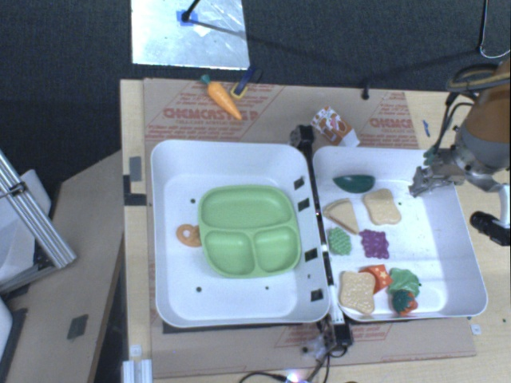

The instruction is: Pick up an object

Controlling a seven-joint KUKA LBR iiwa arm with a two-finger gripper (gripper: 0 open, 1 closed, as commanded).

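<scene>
Two shallow white plastic bins sit side by side on the tabletop (200, 106). The left bin (172, 182) holds one smooth light-green moulded tray with three compartments (247, 230) and, at its 9 o'clock, one small tan ring-shaped pretzel piece (188, 235). The right bin (463, 254) holds toy foods: three tan bread-like slices (382, 207), one dark green bowl-shaped piece (354, 183), one knobbly purple grape cluster (374, 244), one pale green leafy piece (339, 242) and one red-and-green vegetable cluster (399, 287). The claw (423, 182) hangs over the right bin's 1 o'clock corner, nothing visibly gripped; its opening cannot be told. One orange toy carrot (223, 100) lies outside the bins at 12 o'clock.
</scene>
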